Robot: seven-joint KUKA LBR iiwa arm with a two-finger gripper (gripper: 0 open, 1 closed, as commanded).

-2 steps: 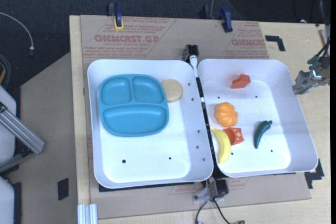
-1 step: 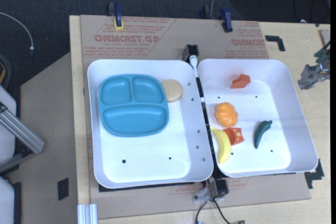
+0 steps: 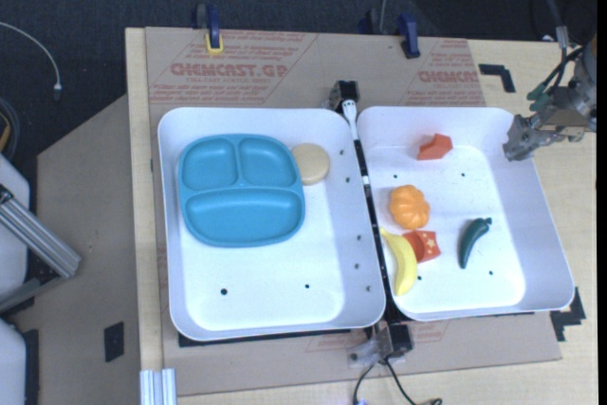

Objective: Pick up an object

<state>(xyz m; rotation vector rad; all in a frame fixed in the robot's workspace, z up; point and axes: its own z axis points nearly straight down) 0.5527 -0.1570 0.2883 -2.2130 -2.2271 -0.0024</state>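
Two white bins: left bin (image 3: pixel 190 280), right bin (image 3: pixel 531 232). One blue divided plate (image 3: pixel 242 190). One round cream cookie (image 3: pixel 310 163). One orange wedge (image 3: pixel 435 147). One orange pumpkin (image 3: pixel 409 205). One red piece (image 3: pixel 424 245). One banana (image 3: pixel 402 265). One green pepper (image 3: pixel 472 240).

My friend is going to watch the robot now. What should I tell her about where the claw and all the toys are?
Claw: at the right bin's far right rim, above it, nothing seen in it; I cannot tell if it is open or shut.
Right bin: orange-red piece at the back, small orange pumpkin in the middle, red piece and banana touching near the left wall, dark green pepper to the right.
Left bin: blue divided plate, round cream piece beside it.
Done: nothing picked yet.
Left: grab any one object and lift it.
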